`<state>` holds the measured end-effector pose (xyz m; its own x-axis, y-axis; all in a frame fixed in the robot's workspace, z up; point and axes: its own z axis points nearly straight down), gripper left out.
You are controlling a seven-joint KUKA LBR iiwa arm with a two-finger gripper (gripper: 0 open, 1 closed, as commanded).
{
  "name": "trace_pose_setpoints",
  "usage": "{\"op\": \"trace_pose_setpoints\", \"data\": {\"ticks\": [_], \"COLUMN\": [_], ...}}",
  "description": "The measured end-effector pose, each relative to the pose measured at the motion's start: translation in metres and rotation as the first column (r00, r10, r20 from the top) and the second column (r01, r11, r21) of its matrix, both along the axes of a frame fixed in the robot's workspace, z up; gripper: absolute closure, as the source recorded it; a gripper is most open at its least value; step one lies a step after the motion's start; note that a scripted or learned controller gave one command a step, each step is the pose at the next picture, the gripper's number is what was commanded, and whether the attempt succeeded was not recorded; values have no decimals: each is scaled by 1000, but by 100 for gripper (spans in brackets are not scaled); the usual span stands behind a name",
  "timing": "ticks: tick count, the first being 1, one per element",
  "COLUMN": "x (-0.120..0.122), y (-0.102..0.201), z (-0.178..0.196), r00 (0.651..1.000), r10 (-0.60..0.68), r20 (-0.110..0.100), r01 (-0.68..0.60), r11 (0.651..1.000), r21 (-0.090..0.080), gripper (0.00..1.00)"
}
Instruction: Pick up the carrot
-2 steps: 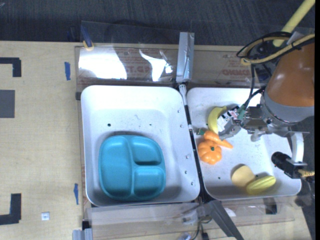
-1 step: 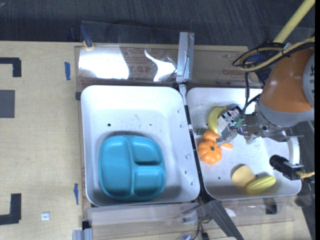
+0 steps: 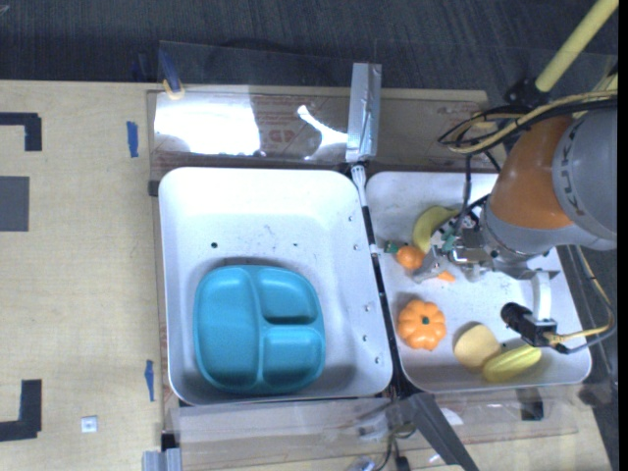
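While the grey arm's gripper [image 3: 454, 251] hangs low over the right-hand shallow white bin [image 3: 392, 196], the small orange carrot [image 3: 409, 257] lies just right of frame centre, close to that bin's left wall and above the orange toy pumpkin [image 3: 421, 324]. Judged from this, the carrot sits just left of the gripper, touching or nearly so. Neither its long axis nor the gripper's open-or-closed state can be made out.
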<state>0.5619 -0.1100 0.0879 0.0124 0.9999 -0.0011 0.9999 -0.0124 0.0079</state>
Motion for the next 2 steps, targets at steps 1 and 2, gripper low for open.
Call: {"op": "trace_pose_setpoints", "data": {"ticks": [1, 2], "x": [50, 61], "y": [-12, -37], "z": [-2, 94], "r00": [1000, 985], "r10": [13, -175], "r20": [-5, -1], "r01": [-13, 175], "r11": [1000, 985], "r21": [0, 0], "gripper": [0, 0]}}
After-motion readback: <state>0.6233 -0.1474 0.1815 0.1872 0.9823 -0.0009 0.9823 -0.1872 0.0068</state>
